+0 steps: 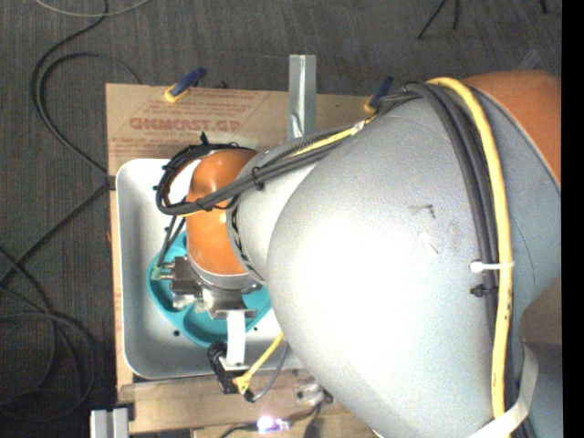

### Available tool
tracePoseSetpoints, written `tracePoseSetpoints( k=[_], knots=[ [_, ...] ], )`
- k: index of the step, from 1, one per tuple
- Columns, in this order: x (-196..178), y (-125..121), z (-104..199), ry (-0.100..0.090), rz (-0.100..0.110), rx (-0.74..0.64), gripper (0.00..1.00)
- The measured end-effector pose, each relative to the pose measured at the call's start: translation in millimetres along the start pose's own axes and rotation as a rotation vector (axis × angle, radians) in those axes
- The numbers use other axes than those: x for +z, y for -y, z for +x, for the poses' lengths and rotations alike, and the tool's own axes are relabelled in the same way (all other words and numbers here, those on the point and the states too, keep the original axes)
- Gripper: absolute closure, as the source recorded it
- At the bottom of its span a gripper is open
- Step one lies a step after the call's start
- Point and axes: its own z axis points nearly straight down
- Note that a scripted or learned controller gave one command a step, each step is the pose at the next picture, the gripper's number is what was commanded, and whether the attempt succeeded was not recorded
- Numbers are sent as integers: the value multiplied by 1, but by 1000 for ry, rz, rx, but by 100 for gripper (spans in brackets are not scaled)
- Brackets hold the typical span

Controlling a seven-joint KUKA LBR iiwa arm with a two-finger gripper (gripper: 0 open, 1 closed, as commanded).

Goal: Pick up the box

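- Dark grey carpet (228,16) is covering the floor around the bench, showing a fine ribbed texture.
- A thin pale cable (119,5) is looping across the carpet at the top left.
- Thicker black cables (50,108) are curving down the left side and coiling near the lower left corner.
- Dark tripod legs (452,3) are slanting in at the top right.
- A brown cardboard sheet (164,117) with red lettering is lying across the bench top, with a blue-and-yellow clamp (184,84) gripping its upper edge.
- A grey metal post (302,94) is standing at the bench's far edge.
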Motion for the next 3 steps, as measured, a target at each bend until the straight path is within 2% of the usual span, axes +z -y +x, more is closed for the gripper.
tracePoseSetpoints(
  k=[1,2,3],
  knots=[
    [-77,-102,8,-4,-9,20,100],
    [-167,-139,9,-3,-11,-259,100],
    [-71,-112,-17,-3,-6,-292,100]
  ],
)
